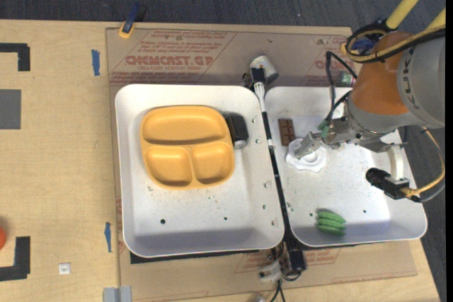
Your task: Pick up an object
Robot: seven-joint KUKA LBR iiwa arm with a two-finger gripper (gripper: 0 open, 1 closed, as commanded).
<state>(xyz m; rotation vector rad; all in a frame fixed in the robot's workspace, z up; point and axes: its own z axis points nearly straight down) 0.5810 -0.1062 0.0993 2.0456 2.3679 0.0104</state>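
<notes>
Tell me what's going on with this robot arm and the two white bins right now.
The arm has reached into the right bin and its gripper sits low over a small white object near that bin's left side. Whether it has a grip on it cannot be made out. A brown block and a green object also lie in that bin. The left bin holds a yellow divided tray with a black item beside it.

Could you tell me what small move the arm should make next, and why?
Probably lower the claw a little: it sits right over the white object in the right bin, and nothing shows between its fingers, so the pick looks undone.
</notes>
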